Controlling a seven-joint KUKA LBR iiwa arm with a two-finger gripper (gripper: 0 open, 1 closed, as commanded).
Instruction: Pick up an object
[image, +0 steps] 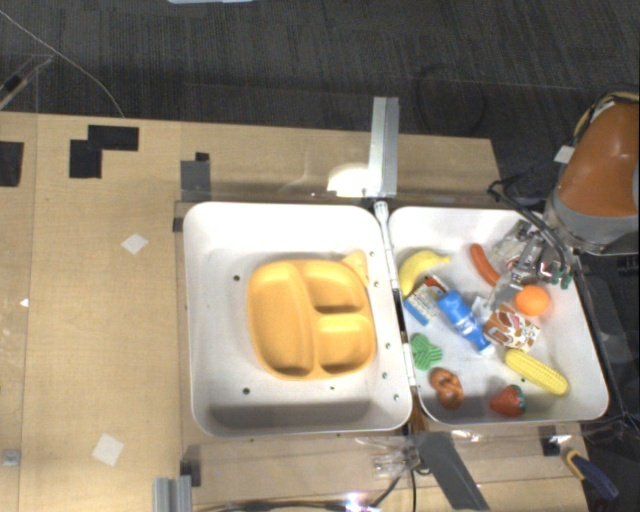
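My gripper (510, 283) hangs low over the upper right part of the right bin (590, 350). It sits between a red sausage (484, 263) on its left and an orange ball (533, 300) just below and right of it. A patterned carton (511, 328) and a blue bottle (463, 320) lie just under it. Around them are a banana (421, 267), a corn cob (537, 372), a strawberry (507, 400), a brown pretzel (447, 385) and a green toy (426, 351). I see nothing lifted.
The left bin (215, 300) holds a yellow divided tray (305, 315). A metal post (384, 140) stands behind the wall between the bins. The arm's orange band (600, 170) rises at the right edge, with cables beside it.
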